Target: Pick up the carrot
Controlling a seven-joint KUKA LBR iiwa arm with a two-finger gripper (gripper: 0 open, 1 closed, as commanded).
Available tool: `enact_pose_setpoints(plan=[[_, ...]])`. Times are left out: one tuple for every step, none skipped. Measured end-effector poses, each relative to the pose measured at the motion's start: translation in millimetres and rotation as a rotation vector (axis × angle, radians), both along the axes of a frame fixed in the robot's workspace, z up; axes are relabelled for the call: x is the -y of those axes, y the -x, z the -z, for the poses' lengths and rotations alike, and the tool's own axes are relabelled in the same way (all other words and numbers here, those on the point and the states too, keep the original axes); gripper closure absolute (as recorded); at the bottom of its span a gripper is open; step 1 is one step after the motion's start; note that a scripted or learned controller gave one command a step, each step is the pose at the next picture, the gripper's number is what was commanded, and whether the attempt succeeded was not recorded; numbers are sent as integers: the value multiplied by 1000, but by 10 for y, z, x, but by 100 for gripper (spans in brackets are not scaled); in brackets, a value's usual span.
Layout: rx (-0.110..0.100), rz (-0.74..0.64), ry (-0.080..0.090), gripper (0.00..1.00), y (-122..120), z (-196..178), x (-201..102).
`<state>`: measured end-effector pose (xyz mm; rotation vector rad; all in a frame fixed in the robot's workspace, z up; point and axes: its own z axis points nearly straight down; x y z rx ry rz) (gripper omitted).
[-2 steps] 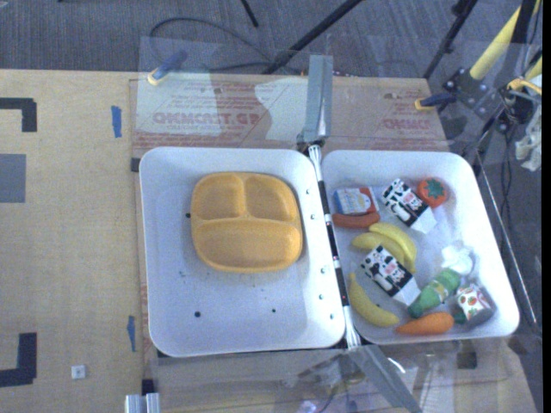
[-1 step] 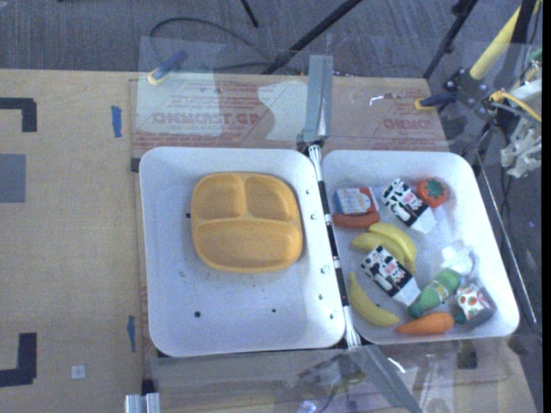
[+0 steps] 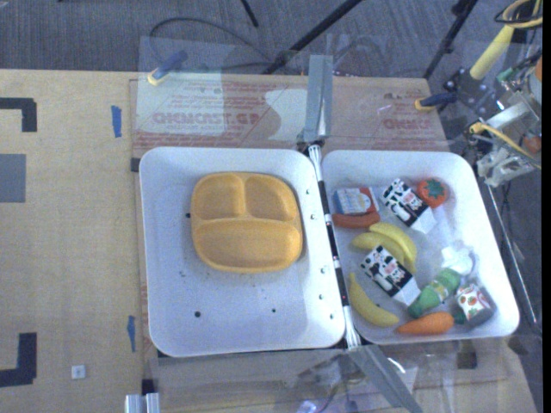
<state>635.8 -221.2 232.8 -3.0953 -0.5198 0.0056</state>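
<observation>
The carrot is orange and lies on its side at the front edge of the right bin, pointing left to right. A yellow banana lies just to its left. A green item sits right behind it, and a small red and white carton is at its right end.
The right bin also holds a second banana, two cow-patterned cartons, a red tomato, a blue and white pack and a clear wrapper. A yellow divided plate lies in the left bin. Cables and stands crowd the top right.
</observation>
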Motion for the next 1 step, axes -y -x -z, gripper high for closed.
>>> enact_pose_setpoints(plan=[[0, 132, 0, 100, 444, -348, 24]])
